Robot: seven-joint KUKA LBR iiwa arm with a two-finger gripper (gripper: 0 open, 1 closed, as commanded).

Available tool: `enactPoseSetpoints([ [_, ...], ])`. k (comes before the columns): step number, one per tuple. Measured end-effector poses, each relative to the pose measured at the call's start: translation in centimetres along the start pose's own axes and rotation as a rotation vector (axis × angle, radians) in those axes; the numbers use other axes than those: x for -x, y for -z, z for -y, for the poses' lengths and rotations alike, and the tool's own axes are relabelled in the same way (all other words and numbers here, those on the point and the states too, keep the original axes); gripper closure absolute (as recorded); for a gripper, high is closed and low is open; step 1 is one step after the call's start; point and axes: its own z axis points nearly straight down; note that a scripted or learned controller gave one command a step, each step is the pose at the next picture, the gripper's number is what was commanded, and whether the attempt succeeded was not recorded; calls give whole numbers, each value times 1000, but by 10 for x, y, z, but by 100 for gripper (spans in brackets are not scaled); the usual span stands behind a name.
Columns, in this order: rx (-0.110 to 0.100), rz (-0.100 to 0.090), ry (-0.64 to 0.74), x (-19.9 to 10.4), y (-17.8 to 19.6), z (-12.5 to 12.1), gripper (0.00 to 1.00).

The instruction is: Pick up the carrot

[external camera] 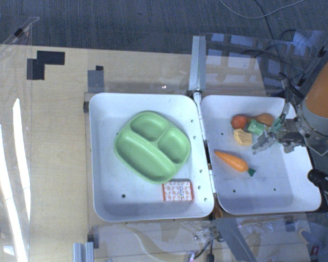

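The carrot (231, 161) is orange with a small green top at its right end. It lies flat in the middle of the right white bin (273, 192), pointing up-left. My gripper (265, 137) hangs just above and to the right of the carrot, beside a small pile of toy food, and is apart from the carrot. Its fingers look spread with nothing between them. The grey arm with its orange band (323, 94) comes in from the right edge.
The toy food pile holds a red-orange round piece (239, 121), a green piece (255, 127), an orange piece (265, 118) and a yellow piece (242, 138). The left bin (106, 195) holds a green divided plate (152, 145) and a small red-patterned card (177, 190).
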Motion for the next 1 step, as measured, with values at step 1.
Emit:
enactPoseSetpoints([
  [1,0,0,131,-39,-95,-8,0],
])
